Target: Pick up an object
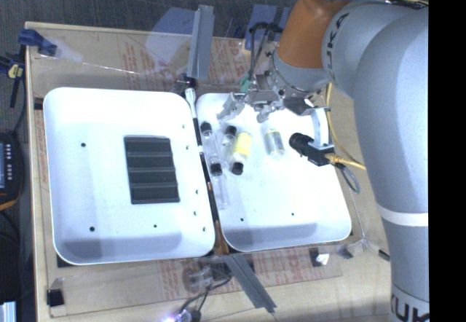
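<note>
My gripper [247, 111] hangs over the back left part of the right bin [291, 222], its fingers spread open with nothing between them. Just in front of it lie a yellow object [242, 144] and a clear vial [274, 142]. Small black-capped pieces [237, 166] sit close by, toward the bin's left wall. A dark ridged block [151, 169] lies flat in the middle of the left bin [73, 116].
More small clear and black pieces [207, 128] line the right bin's left wall, with a clear tube [222, 193] further forward. A grey metal bar [199, 40] stands behind the bins. The arm's large grey body [386, 95] covers the right side.
</note>
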`<state>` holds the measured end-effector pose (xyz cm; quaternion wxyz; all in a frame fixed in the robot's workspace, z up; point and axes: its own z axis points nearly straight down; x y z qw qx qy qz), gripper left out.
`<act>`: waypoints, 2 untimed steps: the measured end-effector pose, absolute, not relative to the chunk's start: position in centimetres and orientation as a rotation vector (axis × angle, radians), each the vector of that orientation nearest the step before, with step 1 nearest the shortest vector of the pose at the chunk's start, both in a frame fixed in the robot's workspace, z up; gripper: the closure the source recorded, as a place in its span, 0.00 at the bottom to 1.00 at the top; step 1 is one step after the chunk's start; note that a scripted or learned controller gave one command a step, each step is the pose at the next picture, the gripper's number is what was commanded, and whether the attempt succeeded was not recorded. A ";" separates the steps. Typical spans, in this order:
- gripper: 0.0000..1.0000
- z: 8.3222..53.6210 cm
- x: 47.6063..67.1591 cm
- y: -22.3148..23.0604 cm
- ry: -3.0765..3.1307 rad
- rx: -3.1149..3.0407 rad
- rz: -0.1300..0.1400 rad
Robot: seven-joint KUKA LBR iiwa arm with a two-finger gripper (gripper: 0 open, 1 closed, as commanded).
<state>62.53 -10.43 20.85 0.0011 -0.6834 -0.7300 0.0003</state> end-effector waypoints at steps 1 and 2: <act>0.00 11.3 63.2 -12.8 -2.278 -2.183 -0.015; 0.00 9.9 65.9 -10.9 -2.364 -2.095 0.003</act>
